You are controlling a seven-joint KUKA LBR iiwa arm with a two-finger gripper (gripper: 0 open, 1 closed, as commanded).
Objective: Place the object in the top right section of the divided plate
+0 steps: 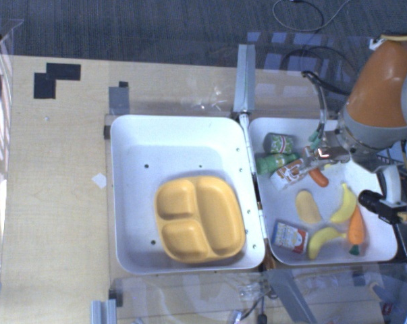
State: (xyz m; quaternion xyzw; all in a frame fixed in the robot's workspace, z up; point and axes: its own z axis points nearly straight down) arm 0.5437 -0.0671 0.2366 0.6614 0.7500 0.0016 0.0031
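A: What sort of place? Home?

B: No, a robot lab. Bare wood table [55, 201] w/ black tape marks [55, 78], two white bins [132, 147] fixed side by side in metal brackets [243, 79], clear guard panels round the edges.

A: Anything else?

B: Grey-and-orange industrial arm [385, 86] reaching in from the right, loose cables [304, 12] on dark office-type carpet [156, 12]. Stuff in the bins is plastic play food, e.g. toy bananas [341, 204], a carrot [355, 228], plus a yellow divided plate [200, 218]. Test props, not a kitchen.
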